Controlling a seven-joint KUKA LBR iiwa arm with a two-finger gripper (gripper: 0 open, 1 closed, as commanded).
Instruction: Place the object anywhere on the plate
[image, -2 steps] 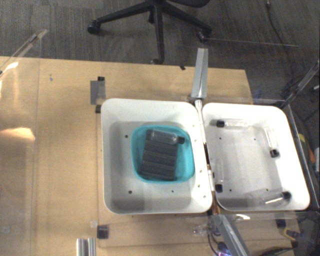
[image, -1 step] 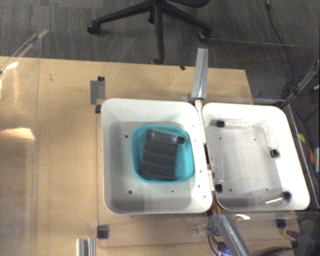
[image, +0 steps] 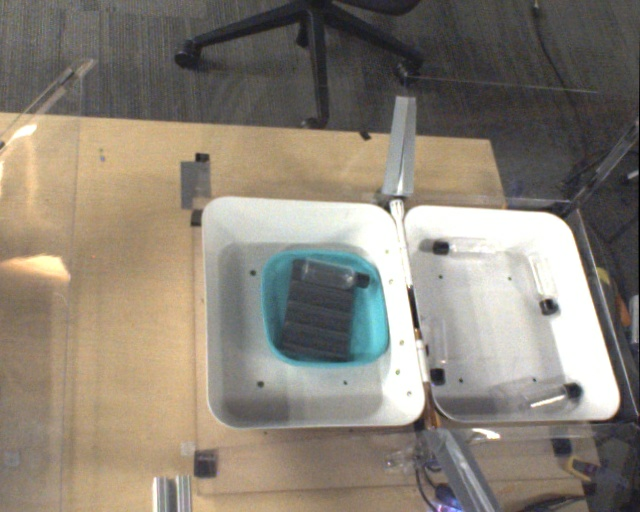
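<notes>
Pincer state: cannot tell; dark ridged object (image: 320, 310) lies on teal plate (image: 273, 300), view-left bin (image: 230, 400); view-right bin (image: 500, 330) alongside

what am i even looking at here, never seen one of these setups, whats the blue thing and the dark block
This is one camera fixed above a wooden bench, looking down at a slant. Two shallow white bins sit side by side on it. In the left bin lies a turquoise plate, and a dark grey ribbed block rests on that plate, tilted a little. The right bin holds a few clear tubes with dark ends near its walls. A robot arm normally reaches in from the right. At the top, an office chair base stands on the carpet.
</notes>
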